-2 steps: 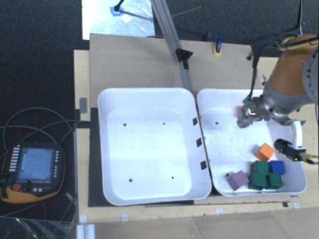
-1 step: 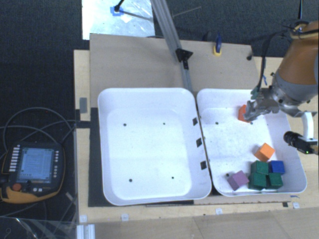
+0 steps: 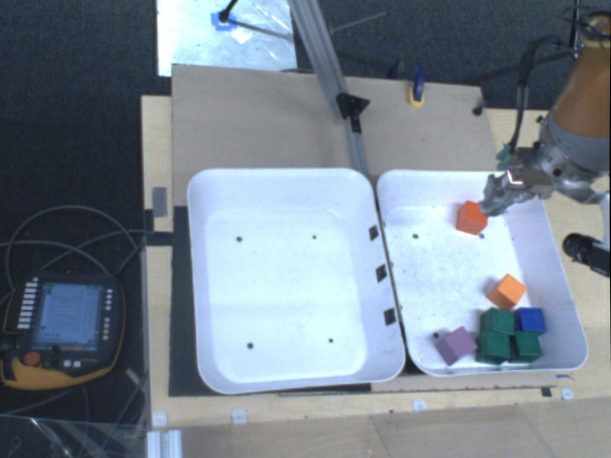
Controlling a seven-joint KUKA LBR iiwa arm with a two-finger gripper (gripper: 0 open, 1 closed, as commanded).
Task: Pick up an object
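An orange-red block (image 3: pixel 471 218) sits in the upper part of the right bin (image 3: pixel 425 256). My gripper (image 3: pixel 495 198) reaches in from the right and hangs just up and right of this block, its tip touching or nearly touching the block's top right corner. The arm's body covers the gripper's tip from this angle. Near the bin's front right corner lie an orange block (image 3: pixel 510 289), a blue block (image 3: pixel 531 321), green blocks (image 3: pixel 498 335) and a purple block (image 3: pixel 456 344).
The left bin (image 3: pixel 282 275) stands beside the right one, with a shared ridge between them. A slanted metal pole (image 3: pixel 325 51) crosses the bench's back. A teach pendant (image 3: pixel 65 327) lies off the bench at the left.
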